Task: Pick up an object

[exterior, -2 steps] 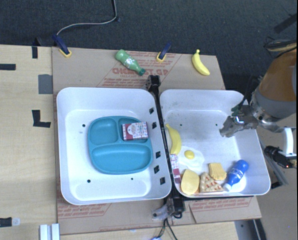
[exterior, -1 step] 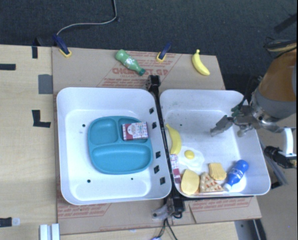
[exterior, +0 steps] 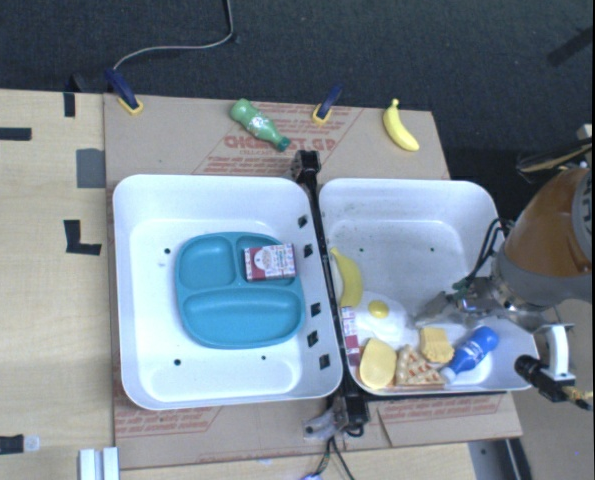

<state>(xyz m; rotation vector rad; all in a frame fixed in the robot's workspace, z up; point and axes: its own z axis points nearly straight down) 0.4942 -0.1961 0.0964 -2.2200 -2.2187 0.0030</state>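
The right bin (exterior: 407, 203) holds a yellow banana (exterior: 348, 278), a fried egg toy (exterior: 379, 313), a pale yellow lump (exterior: 377, 363), a waffle-like cracker (exterior: 415, 368), a small yellow block (exterior: 435, 343) and a blue bottle (exterior: 472, 353). A red-and-white packet (exterior: 349, 333) lies against its left wall. My gripper (exterior: 439, 306) reaches in from the right, low over the bin's floor. It hangs just above the yellow block and the blue bottle and just right of the egg. Nothing is visibly held.
The left bin (exterior: 142, 268) holds a blue divided tray (exterior: 227, 313) with a small red-and-white carton (exterior: 269, 261) on it. A green bottle (exterior: 259, 125) and a second banana (exterior: 401, 128) lie on the cardboard behind the bins. The arm's orange band (exterior: 552, 233) overhangs the right bin's edge.
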